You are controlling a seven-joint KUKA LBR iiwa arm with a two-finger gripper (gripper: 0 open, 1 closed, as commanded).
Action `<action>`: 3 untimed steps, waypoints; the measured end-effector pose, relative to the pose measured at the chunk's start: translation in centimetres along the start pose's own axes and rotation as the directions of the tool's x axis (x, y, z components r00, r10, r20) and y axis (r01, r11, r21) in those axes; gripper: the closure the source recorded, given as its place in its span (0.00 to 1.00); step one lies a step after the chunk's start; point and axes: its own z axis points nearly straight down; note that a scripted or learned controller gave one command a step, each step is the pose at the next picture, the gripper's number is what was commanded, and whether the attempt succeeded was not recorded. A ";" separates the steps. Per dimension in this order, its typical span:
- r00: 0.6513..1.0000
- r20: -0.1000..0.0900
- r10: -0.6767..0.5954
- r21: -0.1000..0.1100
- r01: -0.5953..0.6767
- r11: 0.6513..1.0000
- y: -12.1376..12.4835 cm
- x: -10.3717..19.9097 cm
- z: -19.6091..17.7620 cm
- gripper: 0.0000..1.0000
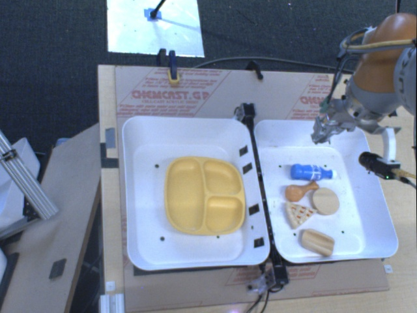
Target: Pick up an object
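The right bin (280, 142) holds a blue bottle (311, 172) lying on its side, a toy chicken drumstick (300, 191), a round tan cracker (325, 201), a pizza-slice wedge (298, 214) and a bread loaf piece (317, 241). My gripper (322, 132) hangs over the far right part of that bin, above and slightly right of the blue bottle, with nothing visible between its fingers. The arm (384, 57) with its orange band comes in from the upper right.
The left bin (140, 142) carries a yellow divided plate (203, 194). A black divider strip (253, 175) runs between the bins. A dark cable end (374, 163) sticks out over the right bin's right rim. A clamp (171, 64) sits at the bench's far edge.
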 end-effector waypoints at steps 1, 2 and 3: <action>1.000 -0.001 -0.002 -0.002 0.002 1.000 -1.4 5.1 -1.5 1.00; 1.000 -0.002 -0.003 0.000 0.003 1.000 -2.5 11.2 -1.4 1.00; 1.000 -0.001 -0.002 0.000 0.002 1.000 -4.1 15.4 -2.3 1.00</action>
